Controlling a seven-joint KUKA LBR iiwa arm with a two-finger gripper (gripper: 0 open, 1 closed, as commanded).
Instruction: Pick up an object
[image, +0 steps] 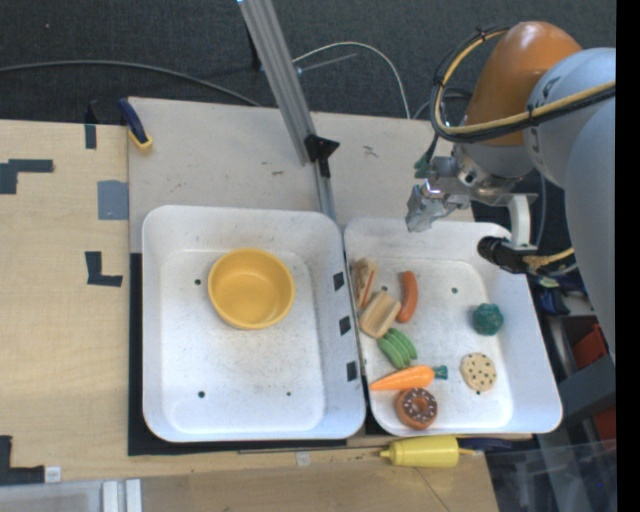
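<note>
Round yellow plastic bowl (251, 288) alone in the left white bin (170, 330), toy orange carrot (404, 378), red sausage (406, 296), green pepper (397, 347), spotted cookie (478, 371) in the right white bin (530, 390), grey metal gripper (425, 215) above its far edge, can't tell its grip, yellow bottle (425, 452) on the wooden bench (50, 340).

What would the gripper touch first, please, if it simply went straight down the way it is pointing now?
Probably the bare floor of the right bin near its far rim. The gripper hangs above that corner, and the toy sausage lies nearer the camera. Depth is uncertain.

Robot lab, taped bench (60, 300), white bins (160, 300), cables (350, 50)
</note>
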